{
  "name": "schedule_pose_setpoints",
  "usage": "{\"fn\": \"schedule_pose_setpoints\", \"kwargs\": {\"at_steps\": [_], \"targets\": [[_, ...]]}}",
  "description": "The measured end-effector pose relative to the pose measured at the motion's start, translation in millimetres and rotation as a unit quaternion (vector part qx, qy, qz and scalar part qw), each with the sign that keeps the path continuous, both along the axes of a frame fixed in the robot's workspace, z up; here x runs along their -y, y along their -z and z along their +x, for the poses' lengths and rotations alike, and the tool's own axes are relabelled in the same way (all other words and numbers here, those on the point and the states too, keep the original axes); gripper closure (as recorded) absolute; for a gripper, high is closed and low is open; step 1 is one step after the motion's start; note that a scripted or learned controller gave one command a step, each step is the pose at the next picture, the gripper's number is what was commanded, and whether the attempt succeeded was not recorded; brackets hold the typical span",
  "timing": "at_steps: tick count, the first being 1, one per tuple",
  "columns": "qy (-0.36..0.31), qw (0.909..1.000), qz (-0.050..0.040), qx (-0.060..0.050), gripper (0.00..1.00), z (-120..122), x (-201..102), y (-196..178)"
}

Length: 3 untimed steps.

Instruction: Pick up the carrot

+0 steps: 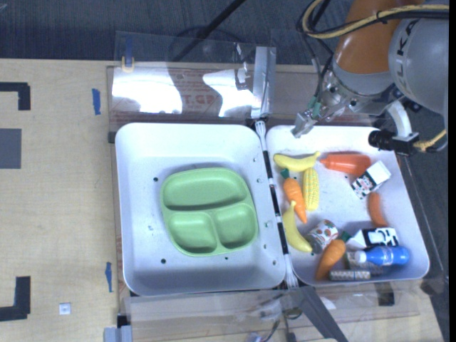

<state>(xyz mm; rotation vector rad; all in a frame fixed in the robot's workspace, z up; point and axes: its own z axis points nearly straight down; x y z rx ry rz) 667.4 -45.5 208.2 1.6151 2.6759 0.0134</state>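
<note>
Two orange carrots lie in the right bin. The smaller carrot sits by the bin's left wall, between a corn cob and the bin divider. The larger carrot rests near the front edge, beside a yellow banana. My gripper hangs over the bin's far left corner, well behind both carrots and apart from them. Nothing shows in its grasp.
The right bin is crowded: a second banana, an orange-red pepper-like piece, a white carton, a sausage and a blue bottle. The left bin holds a green divided plate.
</note>
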Motion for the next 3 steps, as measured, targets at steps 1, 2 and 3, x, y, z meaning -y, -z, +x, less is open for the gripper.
{"fn": "schedule_pose_setpoints", "kwargs": {"at_steps": [1, 2, 3], "targets": [[0.000, 1.0000, 0.0001, 0.003, 1.00, 1, 0, -11], [0.000, 1.0000, 0.0000, 0.003, 0.00, 1, 0, -11], [-0.184, 0.9830, -0.0010, -0.008, 0.00, 0, -15, 22]]}}
